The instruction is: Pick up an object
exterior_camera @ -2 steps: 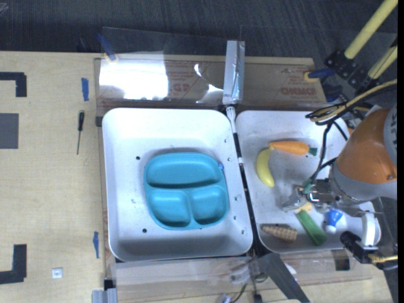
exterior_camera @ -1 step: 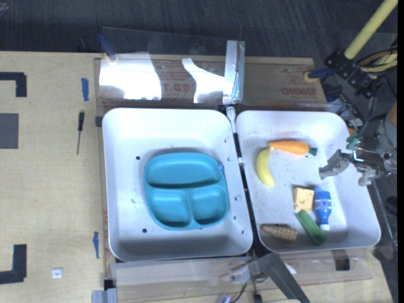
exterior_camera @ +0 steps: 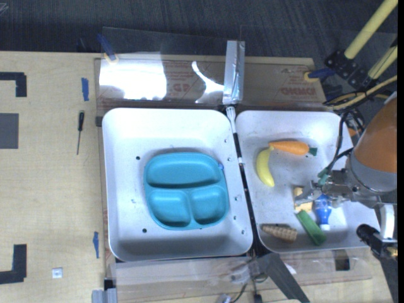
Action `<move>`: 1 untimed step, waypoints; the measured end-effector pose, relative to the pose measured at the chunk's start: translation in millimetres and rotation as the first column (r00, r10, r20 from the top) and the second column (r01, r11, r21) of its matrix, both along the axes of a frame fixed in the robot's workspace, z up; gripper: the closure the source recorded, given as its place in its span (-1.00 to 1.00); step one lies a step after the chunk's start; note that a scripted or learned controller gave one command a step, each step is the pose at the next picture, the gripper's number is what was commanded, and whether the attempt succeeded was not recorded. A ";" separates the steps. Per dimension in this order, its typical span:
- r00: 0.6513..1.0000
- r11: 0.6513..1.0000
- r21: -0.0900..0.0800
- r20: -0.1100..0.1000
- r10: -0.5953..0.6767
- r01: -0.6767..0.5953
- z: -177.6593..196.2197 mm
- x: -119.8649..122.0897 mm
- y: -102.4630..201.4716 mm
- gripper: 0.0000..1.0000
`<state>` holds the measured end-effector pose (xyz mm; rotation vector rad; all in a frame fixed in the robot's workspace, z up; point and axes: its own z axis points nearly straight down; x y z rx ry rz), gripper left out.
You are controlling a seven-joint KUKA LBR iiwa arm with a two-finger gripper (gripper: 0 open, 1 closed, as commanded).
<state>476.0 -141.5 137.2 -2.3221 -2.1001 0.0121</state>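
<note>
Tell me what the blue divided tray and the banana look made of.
Blue tray: likely moulded plastic, smooth, with a soft sheen and rounded compartment walls. Banana: probably a plastic toy, uniform yellow with a slight gloss; too small to be sure.

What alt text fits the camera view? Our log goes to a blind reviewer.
A grey arm's gripper hangs over the right bin, among a banana, carrot, green item and tan item. The left bin holds a blue tray.
</note>
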 end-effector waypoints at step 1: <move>0.997 0.997 0.000 0.007 0.079 -0.079 -31.5 2.0 -18.1 -1.00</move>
